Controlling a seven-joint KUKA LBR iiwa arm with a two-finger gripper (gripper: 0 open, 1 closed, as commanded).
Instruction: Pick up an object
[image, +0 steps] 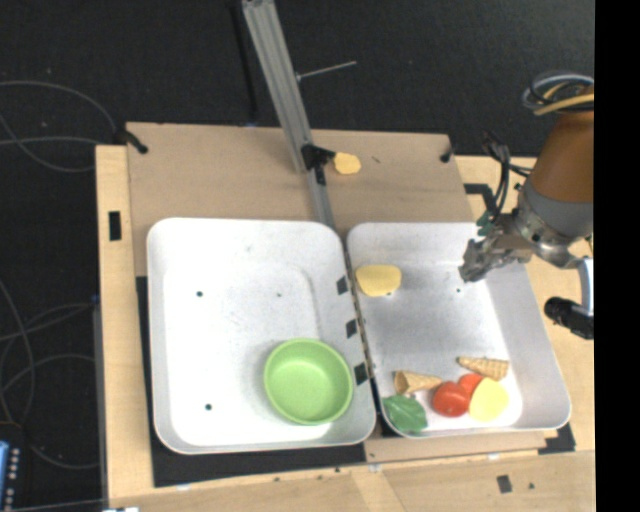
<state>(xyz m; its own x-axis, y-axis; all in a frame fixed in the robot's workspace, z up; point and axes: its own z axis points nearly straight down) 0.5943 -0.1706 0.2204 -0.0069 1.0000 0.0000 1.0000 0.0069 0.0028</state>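
With your gripper (474, 268) hovering over the right bin (430, 300)'s far-right part, jaws' state impossible to tell, steer left to the lone pale yellow piece (378, 280) by the divider, well apart from the near-corner clutter.

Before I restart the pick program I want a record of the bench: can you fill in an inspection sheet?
Surface: wooden bench bearing left bin and right bin, side by side.
Job's things: green bowl in left bin; pale yellow piece, two cones, red piece, yellow round piece, green leaf piece in right bin.
Clutter: small yellow piece on the bench behind the bins.
Grippers: gripper over the right bin's far right part, holding nothing seen.
Cables: loose cables on the dark floor, left.
Surroundings: slanted metal rail.
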